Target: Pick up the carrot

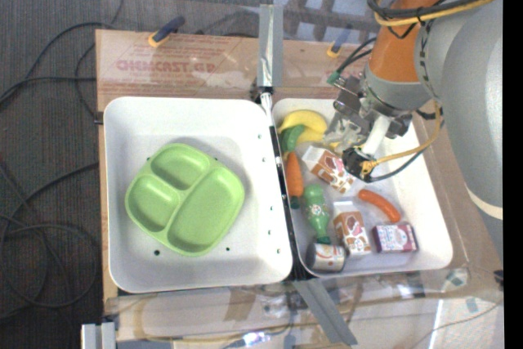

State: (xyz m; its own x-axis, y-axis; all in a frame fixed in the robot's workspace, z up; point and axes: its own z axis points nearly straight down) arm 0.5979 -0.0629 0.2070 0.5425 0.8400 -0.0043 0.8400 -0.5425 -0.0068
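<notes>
I'm seeing the gripper [350, 129] hanging over the right bin [433, 249] near one banana [302, 123], its grip impossible to judge and nothing visibly held, while the one carrot [293, 175] is lying apart by the left wall, beside two cartons [330, 169].

Glossy white plastic bins [196, 114], matt green plastic plate [185, 198], smooth carrot [293, 174]
</notes>
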